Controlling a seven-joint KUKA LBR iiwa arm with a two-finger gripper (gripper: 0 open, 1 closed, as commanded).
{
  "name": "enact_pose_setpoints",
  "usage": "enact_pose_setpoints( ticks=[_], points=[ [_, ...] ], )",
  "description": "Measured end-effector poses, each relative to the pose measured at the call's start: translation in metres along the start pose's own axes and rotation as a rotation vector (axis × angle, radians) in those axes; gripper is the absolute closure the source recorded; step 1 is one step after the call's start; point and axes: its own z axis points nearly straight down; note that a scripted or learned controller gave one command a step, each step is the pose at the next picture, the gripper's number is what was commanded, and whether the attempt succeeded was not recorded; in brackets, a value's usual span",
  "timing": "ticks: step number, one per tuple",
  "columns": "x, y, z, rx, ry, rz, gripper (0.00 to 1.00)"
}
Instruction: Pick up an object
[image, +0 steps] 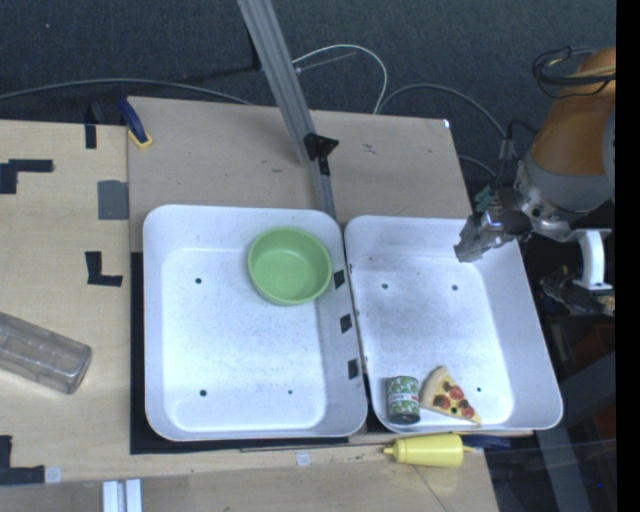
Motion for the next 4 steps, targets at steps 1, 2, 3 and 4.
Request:
enact_pose_setpoints(
  ticks=[1,2,3,4],
  points=[
    [0.052,-0.011,0.015,0.003,0.0,0.001,1.0],
    [0.096,-0.023,0.022,0.003,0.0,0.002,1.0],
    [0.145,-0.036,0.033,0.004,-0.001,0.001,1.0],
    [0.198,-0.047,0.042,0.003,-0.001,0.0,1.0]
  ],
)
